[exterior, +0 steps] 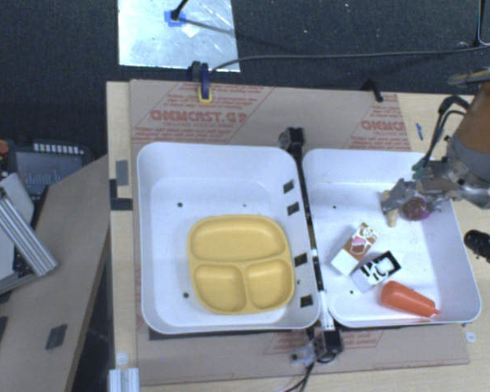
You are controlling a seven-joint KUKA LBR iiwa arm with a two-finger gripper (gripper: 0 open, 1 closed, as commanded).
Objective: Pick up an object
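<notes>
My claw [408, 201] hung low in the right bin [343, 178], w/ a dark red ball [416, 209] right at its tips; couldn't tell if fingers were closed on it. Carrot [407, 300] and two small boxes [365, 256] lay nearer the camera than the ball. Best: centre over ball, squeeze firmly, lift straight up.

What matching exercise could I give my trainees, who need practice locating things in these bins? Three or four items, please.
Column 1:
1. yellow divided plate
2. orange carrot-shaped toy
3. tool
4. small white carton

Column 2:
A. front right part of the right bin
B. middle of the right bin
C. left bin
D. above the right bin's far right side

Pairs: 1-C, 2-A, 3-D, 4-B
</notes>
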